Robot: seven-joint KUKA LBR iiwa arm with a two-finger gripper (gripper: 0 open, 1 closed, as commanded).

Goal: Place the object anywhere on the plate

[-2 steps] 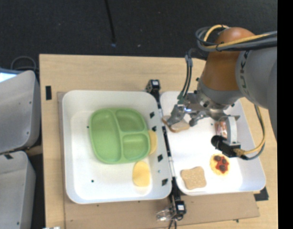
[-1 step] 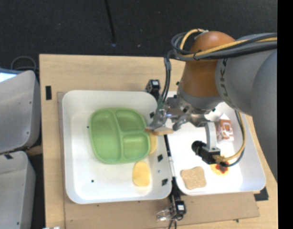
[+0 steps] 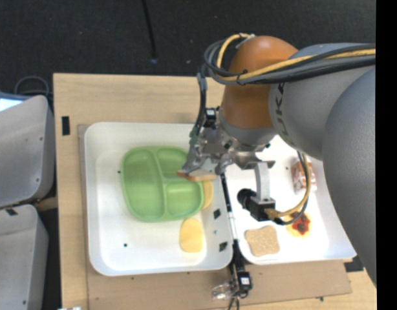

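While the gripper (image 3: 200,165) hangs over the green plate's (image 3: 161,183) right rim, a thin orange-pink object (image 3: 193,175) lies right under it at that rim.

Camera view: the letters on the grey arm (image 3: 295,108) beside the orange band (image 3: 257,82) are cut off and cannot be read with certainty. Whether the jaws are apart or together cannot be told, nor whether they clasp the thin object. Inside the left bin (image 3: 108,244) sits the divided green plate, with a pale yellow piece (image 3: 192,235) just beside its lower right corner on the bin floor. Over in the right bin (image 3: 328,237) are a tan square like toast (image 3: 262,241), a small red item (image 3: 302,225) near it, and a brownish piece (image 3: 300,176) farther up, partly behind a cable.
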